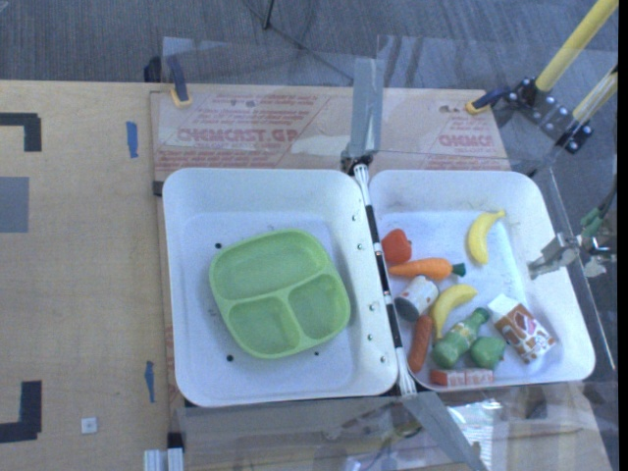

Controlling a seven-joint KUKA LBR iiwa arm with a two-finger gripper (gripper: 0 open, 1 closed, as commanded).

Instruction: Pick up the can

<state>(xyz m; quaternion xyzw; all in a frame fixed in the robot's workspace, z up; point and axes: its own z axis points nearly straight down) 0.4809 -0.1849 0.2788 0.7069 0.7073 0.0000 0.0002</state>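
The can (416, 293) lies on its side in the right bin (549, 199), near the bin's left wall. It is short, white with a red label, and its dark end faces the front left. A carrot (424, 268) lies just behind it and touches it. One yellow banana (449, 304) rests against its right side, and a red sausage-like toy (421, 342) lies in front of it.
The right bin also holds a red pepper (395, 246), a second banana (481, 235), a green bottle (465, 339) and a small carton (524, 332). A green divided plate (279, 292) sits in the left bin (196, 204). A metal bracket (561, 254) overhangs the right rim.
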